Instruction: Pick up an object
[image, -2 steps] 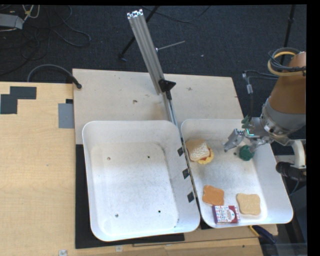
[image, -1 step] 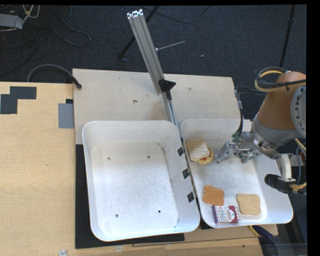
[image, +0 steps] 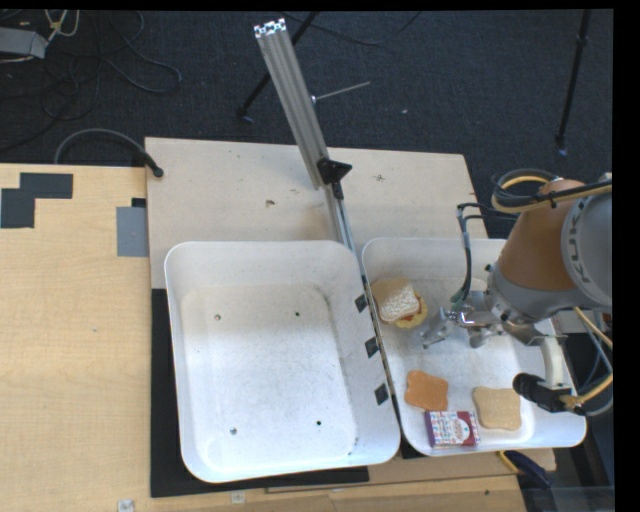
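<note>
Two white bins (image: 265, 455) side by side on a pale surface (image: 240, 195). In the right bin: sandwich (image: 398, 302), orange slice (image: 428, 391), tan bread slice (image: 497, 408), small purple packet (image: 450, 429). Hand (image: 447, 328) low, just beside the sandwich.

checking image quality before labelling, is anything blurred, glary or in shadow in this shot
In the camera view, light is even and soft; the left bin is bright white but its specks still read, with no hard glare. The whole picture is slightly soft. The gripper looks smeared, its small parts hard to read. The floor above the bench is dark.
</note>
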